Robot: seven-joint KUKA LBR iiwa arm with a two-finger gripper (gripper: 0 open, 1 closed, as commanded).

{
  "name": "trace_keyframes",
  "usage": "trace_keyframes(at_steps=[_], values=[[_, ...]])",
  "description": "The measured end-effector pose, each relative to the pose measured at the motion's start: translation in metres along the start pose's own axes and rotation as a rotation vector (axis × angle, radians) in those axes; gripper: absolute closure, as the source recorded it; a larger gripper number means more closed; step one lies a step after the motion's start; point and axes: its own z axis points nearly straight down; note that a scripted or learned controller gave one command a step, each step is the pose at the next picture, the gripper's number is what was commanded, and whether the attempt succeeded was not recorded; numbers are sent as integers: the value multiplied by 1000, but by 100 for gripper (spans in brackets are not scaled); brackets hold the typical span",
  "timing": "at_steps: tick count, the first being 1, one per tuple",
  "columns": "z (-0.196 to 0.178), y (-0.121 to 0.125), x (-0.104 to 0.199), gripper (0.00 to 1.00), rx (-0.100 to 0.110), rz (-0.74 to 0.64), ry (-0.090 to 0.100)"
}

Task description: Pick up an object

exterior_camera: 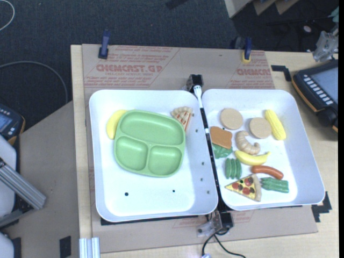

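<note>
Candidates for picking (banana point(251, 157), pizza slice point(244, 186), corn point(274, 124)) lie loose in the right bin point(303, 160), spaced so each can be approached singly, I judge. The end effector's state, and their place relative to it, I cannot tell.

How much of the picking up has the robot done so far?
Nothing looks done yet. The toy food, like the banana and pizza slice, lies in the right bin. The green plate sits in the left bin. Nothing is in hand; the whole pick is left.

Glossy white plastic bins point(107, 198), matt green tray point(148, 142)
</note>
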Motion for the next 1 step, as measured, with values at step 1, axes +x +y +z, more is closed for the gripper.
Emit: trace_keyframes(at_steps=[1], values=[[-11, 1, 0, 100, -5, -1, -3]])
